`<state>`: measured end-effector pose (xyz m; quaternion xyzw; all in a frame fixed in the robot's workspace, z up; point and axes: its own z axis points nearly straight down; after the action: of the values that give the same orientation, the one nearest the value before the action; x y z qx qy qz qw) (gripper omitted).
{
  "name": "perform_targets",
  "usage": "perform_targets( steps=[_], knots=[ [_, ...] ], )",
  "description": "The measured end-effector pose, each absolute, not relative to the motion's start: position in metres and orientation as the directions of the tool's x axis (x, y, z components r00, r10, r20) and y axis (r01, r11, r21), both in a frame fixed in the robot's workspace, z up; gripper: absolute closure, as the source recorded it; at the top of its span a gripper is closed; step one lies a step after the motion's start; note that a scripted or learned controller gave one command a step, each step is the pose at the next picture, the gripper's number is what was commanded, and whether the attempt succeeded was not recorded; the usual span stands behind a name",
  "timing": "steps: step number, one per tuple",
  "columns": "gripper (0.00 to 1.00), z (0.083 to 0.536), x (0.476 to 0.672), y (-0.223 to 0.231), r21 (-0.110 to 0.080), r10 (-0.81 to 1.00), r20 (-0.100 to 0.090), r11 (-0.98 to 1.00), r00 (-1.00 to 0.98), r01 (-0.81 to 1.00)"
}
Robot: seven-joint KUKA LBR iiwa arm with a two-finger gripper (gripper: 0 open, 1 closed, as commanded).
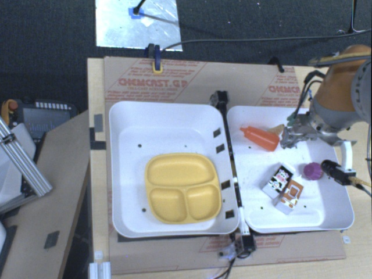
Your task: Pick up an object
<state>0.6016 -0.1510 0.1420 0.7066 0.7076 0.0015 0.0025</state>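
Note:
An orange bottle [261, 137] lies on its side in the upper left of the right bin [325, 217], its narrow cap end pointing left. My gripper [289, 137] is low in that bin, right beside the bottle's wide end. A small tan piece [278, 129] shows at the gripper's left edge; I cannot make out what it is. A purple ball-like thing [313, 170] rests to the lower right of the gripper. Two small printed boxes, a black-and-white one [278, 181] and a brown one [290, 195], lie together near the bin's middle.
The left bin [125, 156] holds a yellow divided plate [182, 187] in its lower middle. A black divider [228, 156] runs between the two bins. The arm's orange band and grey wrist [343, 95] hang over the right bin's upper right corner.

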Motion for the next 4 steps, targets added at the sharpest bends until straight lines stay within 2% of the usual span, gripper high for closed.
perform_targets(
  steps=[2,3,4],
  knots=[
    [1.0,0.23,0.603,-0.15,0.006,1.0,-0.001,0.005,-0.005,1.0],
    [1.0,0.219,0.608,-0.097,0.003,1.0,0.001,0.009,-0.009,1.0],
    [1.0,0.229,0.621,-0.041,0.003,1.0,0.002,0.01,-0.01,1.0]
  ],
)
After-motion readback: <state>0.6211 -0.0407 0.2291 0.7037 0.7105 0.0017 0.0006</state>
